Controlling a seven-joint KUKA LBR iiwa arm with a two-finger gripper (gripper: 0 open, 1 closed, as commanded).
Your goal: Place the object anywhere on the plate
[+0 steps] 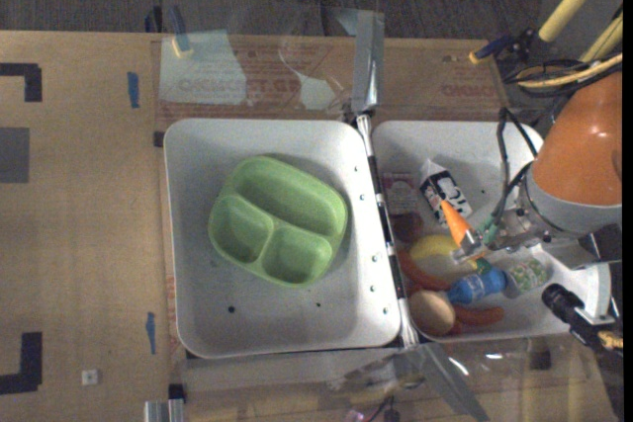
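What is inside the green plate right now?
Nothing can be seen inside the green plate: its three sections show bare green. No part of it is covered. The toys lie in the right bin.

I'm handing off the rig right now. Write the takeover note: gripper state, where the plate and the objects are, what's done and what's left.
Gripper: down in the right bin, over the pile of objects, beside the orange carrot. A hold on anything is not visible.
Plate: green divided plate lies in the left bin, all three compartments bare.
Objects: all in the right bin, including the yellow lemon, blue bottle, egg and black-and-white packet.
Done: nothing on the plate yet.
Left: secure one object, carry it across to the left bin, set it on the plate.
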